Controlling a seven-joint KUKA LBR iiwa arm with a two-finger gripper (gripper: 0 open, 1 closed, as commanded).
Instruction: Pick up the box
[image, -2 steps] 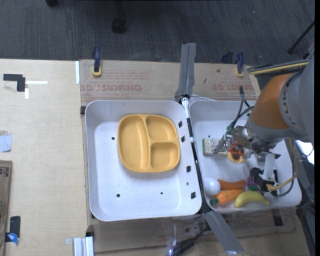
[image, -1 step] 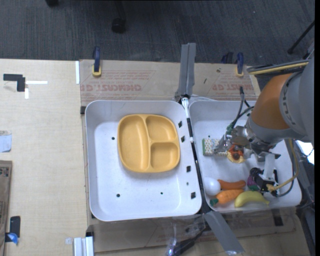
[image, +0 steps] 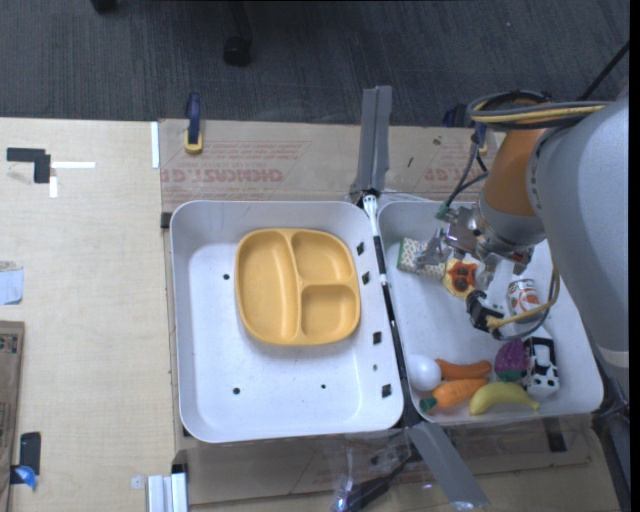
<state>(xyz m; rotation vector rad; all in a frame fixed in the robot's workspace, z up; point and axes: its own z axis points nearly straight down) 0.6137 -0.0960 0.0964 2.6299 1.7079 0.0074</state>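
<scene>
The box (image: 409, 255) is small, green and white, and lies in the back left corner of the right bin (image: 440, 330). My gripper (image: 436, 254) hangs low right beside the box, at its right edge, and seems to touch it. The grey arm with its orange band (image: 512, 170) reaches in from the right above the bin. The wrist hides the gripper's tips.
An orange toy (image: 460, 277) and a red-and-white can (image: 523, 297) lie just right of the gripper. At the bin's front sit a white egg (image: 424, 372), carrots (image: 457, 392), a banana (image: 501, 398), purple grapes (image: 510, 356) and a toy cow (image: 543, 366). A yellow divided plate (image: 297, 285) lies in the left bin (image: 205, 380).
</scene>
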